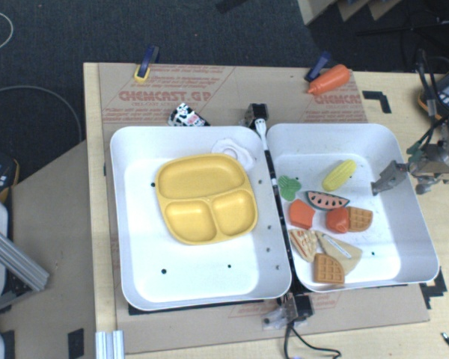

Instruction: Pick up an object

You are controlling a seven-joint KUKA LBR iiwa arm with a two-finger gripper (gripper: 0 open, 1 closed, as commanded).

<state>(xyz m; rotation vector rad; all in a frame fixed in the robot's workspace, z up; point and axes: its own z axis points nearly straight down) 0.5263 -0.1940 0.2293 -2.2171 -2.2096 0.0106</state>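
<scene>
The right bin [404, 230] holds several toy foods. A yellow corn cob [339, 174] lies near its middle. A green piece [288, 186] sits to the left by the divider. Below them are a watermelon slice [327, 200], an orange-red block [301, 215], a red piece [337, 220] and a small waffle [360, 218]. Toward the front lie a pizza slice [305, 241], a pale wedge [341, 248] and a brown waffle [328, 269]. My gripper [395, 179] hangs over the right side of this bin, to the right of the corn, with nothing visibly in it.
The left bin [135, 223] carries a yellow divided plate [206, 198] and a white ring-shaped item [233, 150] behind it. On the bench behind the bins lie an orange carrot [329, 79], a black-and-white toy [187, 116] and a blue-yellow clamp [144, 64].
</scene>
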